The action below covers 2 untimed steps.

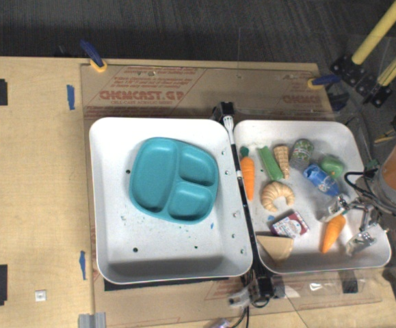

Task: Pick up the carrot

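The end effector (362, 225), its grip state impossible to tell, sits at the right bin's (300, 264) right edge, just beside a carrot (332, 232).

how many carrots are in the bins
2, both in the right bin. One carrot lies against the bin's left wall, beside the croissant. The other carrot lies near the front right, next to the gripper. None looks hidden.
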Available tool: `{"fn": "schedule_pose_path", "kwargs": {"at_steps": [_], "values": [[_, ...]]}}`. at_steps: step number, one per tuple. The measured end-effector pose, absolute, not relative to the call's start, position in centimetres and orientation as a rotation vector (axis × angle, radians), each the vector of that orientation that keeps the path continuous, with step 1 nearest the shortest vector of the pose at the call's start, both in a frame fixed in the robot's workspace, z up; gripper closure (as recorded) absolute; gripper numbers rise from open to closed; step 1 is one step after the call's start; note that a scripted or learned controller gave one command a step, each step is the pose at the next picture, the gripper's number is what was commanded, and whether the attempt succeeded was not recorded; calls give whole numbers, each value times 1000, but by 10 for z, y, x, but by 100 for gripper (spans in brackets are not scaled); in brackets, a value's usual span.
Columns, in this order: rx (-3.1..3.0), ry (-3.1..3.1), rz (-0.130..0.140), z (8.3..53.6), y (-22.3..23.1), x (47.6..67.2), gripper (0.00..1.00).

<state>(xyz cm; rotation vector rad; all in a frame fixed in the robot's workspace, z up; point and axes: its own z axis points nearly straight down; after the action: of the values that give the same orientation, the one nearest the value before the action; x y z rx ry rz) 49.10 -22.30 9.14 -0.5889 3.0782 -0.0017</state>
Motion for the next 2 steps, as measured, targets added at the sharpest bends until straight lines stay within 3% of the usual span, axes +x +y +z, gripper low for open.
{"fn": "schedule_pose_path", "kwargs": {"at_steps": [1, 2], "values": [[-418, 3095, -6, 205, -185, 572, 0], [-382, 3108, -3, 99, -183, 510, 0]]}}
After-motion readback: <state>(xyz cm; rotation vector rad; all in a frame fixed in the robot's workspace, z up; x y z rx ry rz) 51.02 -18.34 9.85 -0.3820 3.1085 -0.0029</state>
